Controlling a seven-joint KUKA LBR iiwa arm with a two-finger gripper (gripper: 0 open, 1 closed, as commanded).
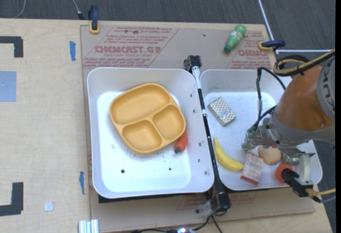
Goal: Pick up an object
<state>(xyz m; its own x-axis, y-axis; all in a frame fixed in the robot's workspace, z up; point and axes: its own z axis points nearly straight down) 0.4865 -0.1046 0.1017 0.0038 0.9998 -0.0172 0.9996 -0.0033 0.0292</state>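
Observation:
The right bin (242,85) holds a small patterned box (222,111), a yellow banana (226,157), a red and white packet (252,168), a tan rounded item (269,155) and an orange piece (282,173). My gripper (254,139) hangs low over the right bin's near right part, just above and left of the tan item, with the packet directly below it in the view. The arm's orange band (303,109) hides the bin's right side. Nothing is visibly lifted off the bin floor.
The left bin (106,173) carries a yellow divided plate (147,117) with a small red-orange carrot-like item (181,143) at its right edge. A green bottle (234,38) lies on the cardboard behind the right bin. Blue clamps (94,16) (272,43) grip the board's back edge.

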